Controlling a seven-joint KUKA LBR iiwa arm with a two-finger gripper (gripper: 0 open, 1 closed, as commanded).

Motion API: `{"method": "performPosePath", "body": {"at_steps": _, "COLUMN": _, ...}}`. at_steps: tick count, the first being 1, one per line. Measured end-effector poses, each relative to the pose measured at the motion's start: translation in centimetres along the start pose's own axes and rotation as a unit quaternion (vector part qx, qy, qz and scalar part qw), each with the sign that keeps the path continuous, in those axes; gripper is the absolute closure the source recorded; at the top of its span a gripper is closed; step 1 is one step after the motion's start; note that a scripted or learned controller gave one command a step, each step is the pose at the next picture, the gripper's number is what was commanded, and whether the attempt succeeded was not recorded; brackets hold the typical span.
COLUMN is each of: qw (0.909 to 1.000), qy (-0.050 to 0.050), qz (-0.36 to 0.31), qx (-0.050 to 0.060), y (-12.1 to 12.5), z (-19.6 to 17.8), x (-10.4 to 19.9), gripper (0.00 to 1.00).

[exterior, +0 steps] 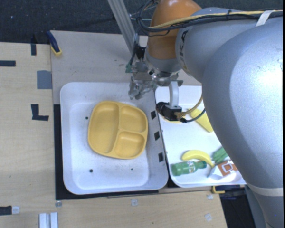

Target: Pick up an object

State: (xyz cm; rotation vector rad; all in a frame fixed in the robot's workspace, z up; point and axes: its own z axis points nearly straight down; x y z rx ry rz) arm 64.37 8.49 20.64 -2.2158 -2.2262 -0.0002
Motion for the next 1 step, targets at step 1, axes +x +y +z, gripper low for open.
{"method": "performPosePath", "body": {"at_steps": 1, "qw": 1.0000, "qy": -0.001, "qz": 0.001, "qx": 0.001, "y": -0.07, "z": -0.02, "x": -0.21, "gripper": 0.00}}
